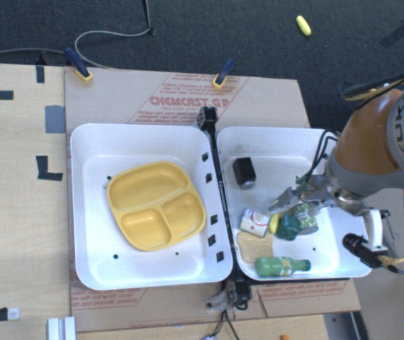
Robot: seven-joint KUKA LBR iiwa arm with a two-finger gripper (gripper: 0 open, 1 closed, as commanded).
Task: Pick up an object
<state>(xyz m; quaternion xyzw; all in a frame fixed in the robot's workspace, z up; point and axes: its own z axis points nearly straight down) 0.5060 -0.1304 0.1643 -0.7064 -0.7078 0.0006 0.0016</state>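
Observation:
The right white bin (276, 134) holds several small items. A black box (244, 171) lies near its left wall. Below it are a white and red carton (254, 222), a small yellow piece (273, 224), a tan slice of bread (254, 246) and a green bottle (281, 265) on its side. A teal and green crumpled object (290, 229) lies in the middle. My gripper (295, 205) hangs low over the teal object's upper edge, reaching in from the right. I cannot see anything lifted off the bin floor.
A yellow divided plate (156, 204) lies in the left bin (88, 190). A black divider (215, 190) runs between the bins. The arm's orange and grey wrist (368, 151) covers the right bin's right side. Cardboard (181, 94) with yellow clamps lies under both bins.

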